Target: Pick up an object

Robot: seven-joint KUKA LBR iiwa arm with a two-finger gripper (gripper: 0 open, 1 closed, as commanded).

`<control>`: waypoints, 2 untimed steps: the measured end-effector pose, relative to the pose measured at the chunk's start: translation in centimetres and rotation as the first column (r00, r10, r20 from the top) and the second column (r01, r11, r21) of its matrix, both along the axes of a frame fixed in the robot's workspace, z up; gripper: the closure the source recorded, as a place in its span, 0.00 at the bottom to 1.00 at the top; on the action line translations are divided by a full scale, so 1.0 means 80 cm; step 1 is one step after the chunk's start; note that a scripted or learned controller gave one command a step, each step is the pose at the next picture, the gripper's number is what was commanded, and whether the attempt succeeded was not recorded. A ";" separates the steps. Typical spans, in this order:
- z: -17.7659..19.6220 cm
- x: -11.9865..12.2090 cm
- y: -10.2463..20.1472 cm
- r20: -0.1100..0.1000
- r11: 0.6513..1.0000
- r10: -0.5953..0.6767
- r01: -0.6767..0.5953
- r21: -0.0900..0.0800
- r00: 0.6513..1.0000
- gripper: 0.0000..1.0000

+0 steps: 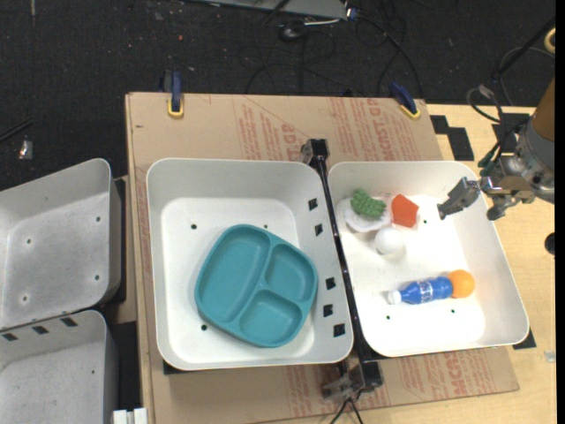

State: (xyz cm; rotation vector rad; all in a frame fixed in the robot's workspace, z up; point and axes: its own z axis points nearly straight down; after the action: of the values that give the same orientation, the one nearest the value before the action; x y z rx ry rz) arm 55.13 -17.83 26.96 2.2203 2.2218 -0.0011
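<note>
The bench (265, 122), a brown board held by blue and yellow clamps along its top edge, fills the middle of the frame over a dark floor. Two shallow white bins sit on it side by side, touching along a black seam at the centre. The left bin (177, 201) holds a teal divided plate (256, 285) with three compartments, lying flat and turned at a slant in the lower middle of that bin. The right bin (494, 307) holds the small things. At its upper left corner, a green leafy toy (367, 205) rests on a pale round piece, with an orange-red block (404, 210) just beside it to the right and a white ball (388, 242) just below them. Lower down, near the centre of the bin, a blue bottle (424, 291) with a white cap lies on its side, its far end touching an orange ball (460, 283). The arm (540, 140) enters at the right edge of the frame, and its tool (481, 200) hangs above the bin's upper right rim, well apart from every object; its two dark fingers are spread wide with nothing between them.
</note>
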 end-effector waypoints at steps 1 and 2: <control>-0.079 -0.004 0.005 -0.006 1.000 -0.002 0.002 0.002 1.000 0.00; -0.144 -0.018 0.007 -0.006 1.000 -0.002 0.002 0.002 1.000 0.00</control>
State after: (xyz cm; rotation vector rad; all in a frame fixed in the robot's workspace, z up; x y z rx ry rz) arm 53.72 -17.27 15.46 2.2265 2.2234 -0.0046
